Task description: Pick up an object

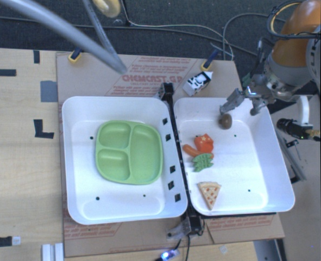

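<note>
- Camera view: gripper [240, 105] hangs over the right bin's [274, 145] far rim, jaws spread, pinching nothing.
- Small brown object [225, 122] lies just below.
- Red print on cardboard [149, 76] is partly readable: "CHEMGRAT".

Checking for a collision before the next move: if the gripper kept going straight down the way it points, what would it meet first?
Probably the bare floor of the right bin, close beside the small brown object. The gripper hangs over that far corner, fingers spread; depth is unclear.

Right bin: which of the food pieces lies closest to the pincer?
The small brown round piece, lying apart near the bin's far edge just below the pincer. The red, orange, green and pizza-slice pieces lie farther toward the near side.
</note>
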`<action>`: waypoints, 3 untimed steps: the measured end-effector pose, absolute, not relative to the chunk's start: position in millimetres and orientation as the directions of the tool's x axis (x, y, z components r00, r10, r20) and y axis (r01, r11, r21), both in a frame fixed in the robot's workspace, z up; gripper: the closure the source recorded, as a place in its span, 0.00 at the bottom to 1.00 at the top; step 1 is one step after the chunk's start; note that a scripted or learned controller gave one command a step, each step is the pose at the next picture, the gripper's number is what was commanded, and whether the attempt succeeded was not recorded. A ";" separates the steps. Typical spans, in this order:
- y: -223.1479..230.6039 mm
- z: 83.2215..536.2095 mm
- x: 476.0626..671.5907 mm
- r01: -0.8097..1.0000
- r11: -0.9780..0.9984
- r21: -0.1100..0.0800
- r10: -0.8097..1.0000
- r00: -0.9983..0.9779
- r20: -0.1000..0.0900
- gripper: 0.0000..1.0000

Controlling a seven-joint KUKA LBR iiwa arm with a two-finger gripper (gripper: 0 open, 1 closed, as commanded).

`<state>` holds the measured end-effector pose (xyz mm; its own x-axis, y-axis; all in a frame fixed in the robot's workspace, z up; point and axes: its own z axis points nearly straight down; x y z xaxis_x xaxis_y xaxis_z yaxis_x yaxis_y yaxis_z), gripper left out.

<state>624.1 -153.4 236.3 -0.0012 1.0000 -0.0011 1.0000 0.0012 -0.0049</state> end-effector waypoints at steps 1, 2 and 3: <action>-149.9 175.0 616.4 1.000 0.001 -0.006 1.000 -0.001 -0.001 0.00; -142.7 113.4 619.3 1.000 0.002 -0.007 1.000 -0.002 0.000 0.00; -142.0 127.2 620.6 1.000 0.003 -0.002 1.000 -0.003 0.000 1.00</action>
